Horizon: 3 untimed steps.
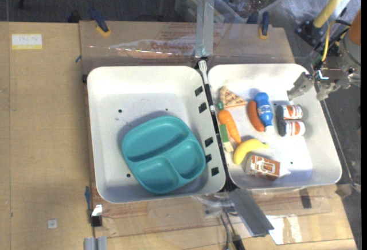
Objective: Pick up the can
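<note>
My pincer (314, 85) hovers above the right bin's rim.
Whether it is apart I cannot tell; the can (289, 120) lies at its seven o'clock, untouched.

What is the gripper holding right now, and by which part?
Nothing. The gripper hovers at the right bin's far edge, apart from the can.

Can (289, 120) in right bin (321, 145); gripper (312, 85) above rim, apart.

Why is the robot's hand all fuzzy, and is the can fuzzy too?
In the camera view the gripper is smeared at the bin's right rim; the can is soft, its label unreadable; the teal tray casts a grey shadow.
</note>
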{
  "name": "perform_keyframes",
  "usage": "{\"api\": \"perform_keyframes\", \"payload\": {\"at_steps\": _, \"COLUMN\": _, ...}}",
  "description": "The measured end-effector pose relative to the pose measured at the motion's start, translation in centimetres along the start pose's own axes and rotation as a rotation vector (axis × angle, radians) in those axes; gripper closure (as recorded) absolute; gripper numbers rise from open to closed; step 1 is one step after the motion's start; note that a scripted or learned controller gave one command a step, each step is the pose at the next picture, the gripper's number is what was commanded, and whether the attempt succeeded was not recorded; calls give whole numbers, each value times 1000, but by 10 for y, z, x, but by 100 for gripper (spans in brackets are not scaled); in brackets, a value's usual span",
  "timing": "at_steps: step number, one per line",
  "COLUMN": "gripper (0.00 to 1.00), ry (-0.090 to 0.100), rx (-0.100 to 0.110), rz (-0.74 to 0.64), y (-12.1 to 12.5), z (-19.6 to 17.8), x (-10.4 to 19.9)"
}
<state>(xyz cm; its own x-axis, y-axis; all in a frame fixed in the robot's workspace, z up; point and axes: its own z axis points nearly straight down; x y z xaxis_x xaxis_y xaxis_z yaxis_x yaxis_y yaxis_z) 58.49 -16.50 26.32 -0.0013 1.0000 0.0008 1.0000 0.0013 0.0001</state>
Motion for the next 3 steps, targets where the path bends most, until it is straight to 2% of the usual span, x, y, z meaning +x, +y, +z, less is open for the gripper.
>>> {"api": "perform_keyframes", "payload": {"at_steps": 1, "gripper": 0, "ry": -2, "rx": -8, "rz": 72, "y": 9, "z": 170, "x": 8}}
{"api": "perform_keyframes", "payload": {"at_steps": 2, "gripper": 0, "ry": 15, "rx": 22, "rz": 49, "y": 76, "z": 175, "x": -27}}
{"api": "perform_keyframes", "payload": {"at_steps": 3, "gripper": 100, "ry": 0, "rx": 2, "rz": 47, "y": 80, "z": 162, "x": -29}}
